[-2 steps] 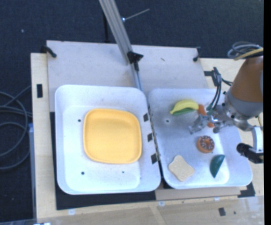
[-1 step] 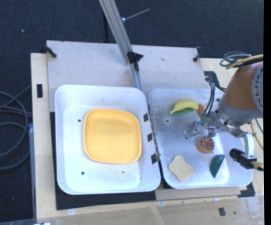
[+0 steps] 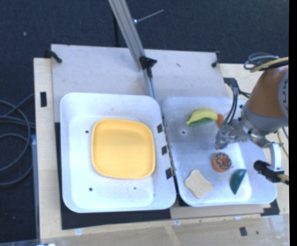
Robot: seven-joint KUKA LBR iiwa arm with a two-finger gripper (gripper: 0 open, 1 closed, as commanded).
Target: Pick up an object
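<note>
Your gripper (image 3: 222, 140) hovers in the right bin (image 3: 179, 137), just above a small round donut-like toy (image 3: 221, 162); I cannot tell its opening. The toy is probably light, rigid and smooth: pinch across its outer rim.

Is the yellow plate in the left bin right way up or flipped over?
Right way up, as far as can be told: the yellow plate lies flat in the left bin, a raised rim framing its sunken centre.
</note>
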